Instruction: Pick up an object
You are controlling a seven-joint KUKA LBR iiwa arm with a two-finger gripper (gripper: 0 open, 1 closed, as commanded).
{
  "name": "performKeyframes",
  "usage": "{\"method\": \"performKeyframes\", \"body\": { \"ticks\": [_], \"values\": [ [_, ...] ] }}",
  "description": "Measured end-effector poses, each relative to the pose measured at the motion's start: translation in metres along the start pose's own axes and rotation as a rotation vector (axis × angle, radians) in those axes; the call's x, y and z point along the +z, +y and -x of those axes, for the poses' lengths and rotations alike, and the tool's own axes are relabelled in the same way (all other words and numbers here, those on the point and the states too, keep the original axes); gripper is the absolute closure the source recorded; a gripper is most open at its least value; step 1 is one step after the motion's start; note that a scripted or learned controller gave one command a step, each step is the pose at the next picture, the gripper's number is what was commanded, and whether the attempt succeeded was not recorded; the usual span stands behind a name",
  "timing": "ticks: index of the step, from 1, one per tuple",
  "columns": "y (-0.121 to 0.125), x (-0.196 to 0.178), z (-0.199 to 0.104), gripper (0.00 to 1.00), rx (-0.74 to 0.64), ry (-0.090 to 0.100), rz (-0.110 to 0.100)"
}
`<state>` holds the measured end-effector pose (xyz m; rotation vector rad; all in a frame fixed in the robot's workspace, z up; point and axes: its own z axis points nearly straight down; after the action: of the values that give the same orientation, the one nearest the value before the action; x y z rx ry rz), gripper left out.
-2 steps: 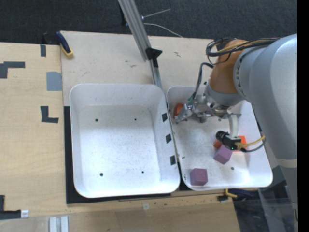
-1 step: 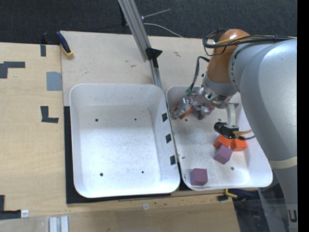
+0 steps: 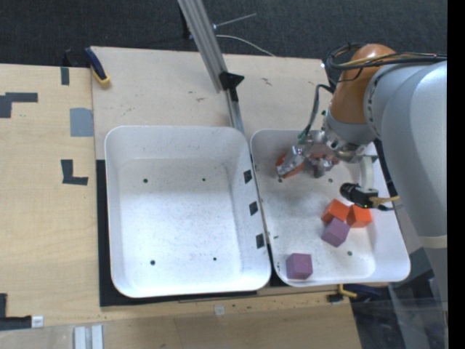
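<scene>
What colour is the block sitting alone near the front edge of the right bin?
Purple; the block shows clearly in the camera view.

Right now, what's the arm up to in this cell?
The KUKA arm reaches in over the right bin, its gripper low near the bin's far end. Nothing is visibly held. Two orange blocks and a purple block cluster near the bin's right side; another purple block sits by the near edge. The left bin sits alongside.
</scene>
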<state>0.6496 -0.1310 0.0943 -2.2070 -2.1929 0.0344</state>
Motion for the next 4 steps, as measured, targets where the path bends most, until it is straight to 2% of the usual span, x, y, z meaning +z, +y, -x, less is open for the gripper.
{"method": "performKeyframes", "body": {
  "ticks": [1,2,3,4],
  "values": [
    [0.017,0.005,0.037,0.00,0.009,0.036,-0.064],
    [0.015,-0.003,0.037,1.00,0.007,0.031,-0.070],
    [-0.022,0.001,-0.021,1.00,-0.010,-0.007,0.040],
    [-0.005,-0.102,-0.092,1.00,-0.014,-0.004,0.044]
  ]
}}
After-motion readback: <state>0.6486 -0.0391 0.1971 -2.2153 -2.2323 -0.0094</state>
